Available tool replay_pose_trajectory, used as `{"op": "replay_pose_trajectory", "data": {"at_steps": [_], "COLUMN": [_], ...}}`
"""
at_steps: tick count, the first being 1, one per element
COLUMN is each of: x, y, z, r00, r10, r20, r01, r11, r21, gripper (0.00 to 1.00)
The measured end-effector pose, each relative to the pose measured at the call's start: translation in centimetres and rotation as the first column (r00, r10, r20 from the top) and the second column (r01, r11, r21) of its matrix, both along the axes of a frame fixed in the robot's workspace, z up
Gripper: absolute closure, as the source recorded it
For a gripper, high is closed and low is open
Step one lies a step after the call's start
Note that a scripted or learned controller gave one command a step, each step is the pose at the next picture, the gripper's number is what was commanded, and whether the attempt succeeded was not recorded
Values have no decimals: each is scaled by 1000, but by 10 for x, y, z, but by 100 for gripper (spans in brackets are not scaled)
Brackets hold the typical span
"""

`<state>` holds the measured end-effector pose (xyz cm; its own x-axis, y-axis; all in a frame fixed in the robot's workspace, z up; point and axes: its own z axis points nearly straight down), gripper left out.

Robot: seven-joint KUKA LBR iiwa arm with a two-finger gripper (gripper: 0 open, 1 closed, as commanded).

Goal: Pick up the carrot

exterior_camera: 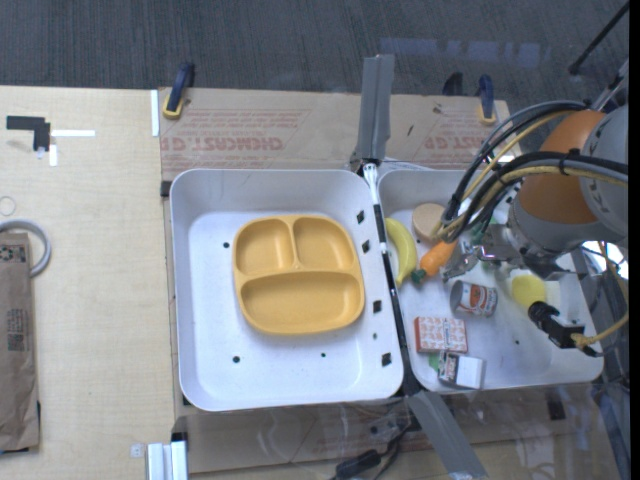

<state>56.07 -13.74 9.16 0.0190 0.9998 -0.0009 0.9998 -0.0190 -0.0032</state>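
On the tabletop (80, 298), backed by dark carpet, 2 white bins sit side by side; the left bin (200, 368) holds a yellow tray (297, 273). In the right bin (520, 363), the carrot (436, 258) lies just right of the banana (402, 249), touching the hand (468, 256); whether the hand grasps it I cannot tell.

Under me lay the bench (80, 268), pale wood on the left, with a sheet of brown cardboard (270, 133) spread along its far side and pinched down by 2 blue-and-yellow clamps (180, 88). Directly on the bench sat 2 shallow white bins, touching along their shared wall: the left bin (200, 358) and the right bin (520, 363) below my wrist. On the bare wood at the far left rested a brown paper bag (15, 338), a grey ring (35, 243) just above it, and a small black bracket (30, 128) further up.
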Motion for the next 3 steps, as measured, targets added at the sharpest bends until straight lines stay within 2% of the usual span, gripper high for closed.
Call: {"op": "replay_pose_trajectory", "data": {"at_steps": [1, 2, 3], "x": [0, 0, 42], "y": [-1, -1, 11], "z": [7, 7, 4], "r00": [1000, 1000, 1000], "r10": [-1, -1, -13], "r20": [-2, -3, 0], "r01": [1, 1, 13], "r11": [1000, 1000, 1000], "r21": [0, 0, -1], "gripper": [100, 0, 0]}}
